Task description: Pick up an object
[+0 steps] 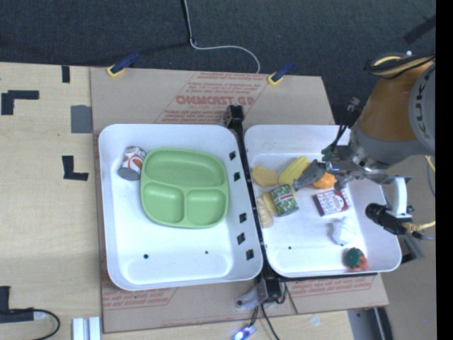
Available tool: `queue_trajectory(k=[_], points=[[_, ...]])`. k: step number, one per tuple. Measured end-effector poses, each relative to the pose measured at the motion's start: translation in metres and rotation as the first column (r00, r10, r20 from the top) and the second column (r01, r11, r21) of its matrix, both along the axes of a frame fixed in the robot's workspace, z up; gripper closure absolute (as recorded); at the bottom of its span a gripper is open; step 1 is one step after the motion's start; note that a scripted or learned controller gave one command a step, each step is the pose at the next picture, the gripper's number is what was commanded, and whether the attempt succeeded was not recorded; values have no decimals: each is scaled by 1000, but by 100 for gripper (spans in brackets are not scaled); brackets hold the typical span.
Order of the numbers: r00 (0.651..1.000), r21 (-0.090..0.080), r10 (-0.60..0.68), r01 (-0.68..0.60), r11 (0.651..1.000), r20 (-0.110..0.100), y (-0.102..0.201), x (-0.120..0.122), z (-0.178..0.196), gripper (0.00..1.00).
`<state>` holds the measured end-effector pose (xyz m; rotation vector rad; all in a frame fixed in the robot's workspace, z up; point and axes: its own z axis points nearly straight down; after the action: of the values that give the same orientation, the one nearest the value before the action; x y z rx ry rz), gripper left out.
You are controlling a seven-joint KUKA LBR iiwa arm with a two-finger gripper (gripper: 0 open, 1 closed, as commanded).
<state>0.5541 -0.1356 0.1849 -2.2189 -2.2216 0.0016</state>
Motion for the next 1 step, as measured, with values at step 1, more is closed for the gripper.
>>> queue_trajectory(k=[1], points=[[1000,3,9,-9,1000,1,82,13,-1,0]])
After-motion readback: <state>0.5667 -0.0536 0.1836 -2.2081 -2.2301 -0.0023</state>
